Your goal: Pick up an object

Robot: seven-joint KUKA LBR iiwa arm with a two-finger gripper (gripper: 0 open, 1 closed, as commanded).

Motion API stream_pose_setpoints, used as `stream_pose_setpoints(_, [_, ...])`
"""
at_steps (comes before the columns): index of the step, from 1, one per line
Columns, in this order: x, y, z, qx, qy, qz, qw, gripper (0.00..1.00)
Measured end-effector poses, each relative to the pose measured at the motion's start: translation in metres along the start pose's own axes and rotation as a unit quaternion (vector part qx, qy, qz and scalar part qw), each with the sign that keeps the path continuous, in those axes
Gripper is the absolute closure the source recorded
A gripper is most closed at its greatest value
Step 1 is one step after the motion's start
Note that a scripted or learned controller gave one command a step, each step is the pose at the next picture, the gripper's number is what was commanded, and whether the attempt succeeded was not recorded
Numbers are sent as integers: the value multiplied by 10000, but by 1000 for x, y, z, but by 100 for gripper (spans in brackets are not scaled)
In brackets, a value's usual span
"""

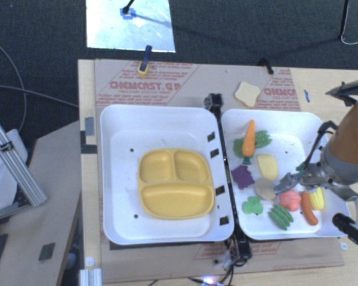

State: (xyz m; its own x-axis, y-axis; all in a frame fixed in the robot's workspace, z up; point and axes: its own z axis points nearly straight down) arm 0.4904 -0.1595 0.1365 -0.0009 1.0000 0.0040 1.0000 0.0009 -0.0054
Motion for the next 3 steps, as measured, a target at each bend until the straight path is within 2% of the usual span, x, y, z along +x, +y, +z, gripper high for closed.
stream_pose_setpoints(1, [53,-3,54,-32,-10,-24,10000,0])
stream_pose_setpoints(2, [50,74,50,-69,-27,-32,10000,0])
stream_pose_setpoints(3, [50,72,40,-56,-19,-19,10000,100])
